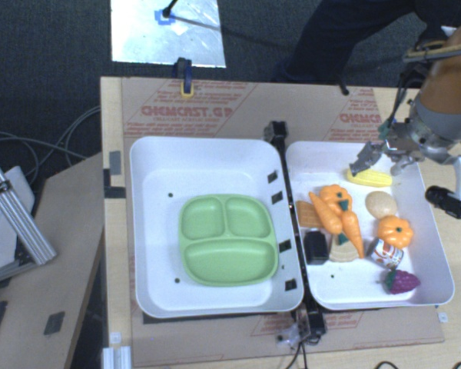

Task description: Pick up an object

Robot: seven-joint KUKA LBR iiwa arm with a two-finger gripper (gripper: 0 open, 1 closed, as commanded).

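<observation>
My gripper hangs over the back of the right bin, fingers spread open, with nothing between them. Directly under and slightly in front of it lies a yellow corn-like toy. Further forward are two orange carrots, a beige egg-shaped piece, a small orange pumpkin, a little can and purple grapes. A black block and a tan cracker lie near the bin's left wall.
The left bin holds a green divided plate. A black clip sits where the two bins meet at the back. The arm's grey body and orange band fill the upper right.
</observation>
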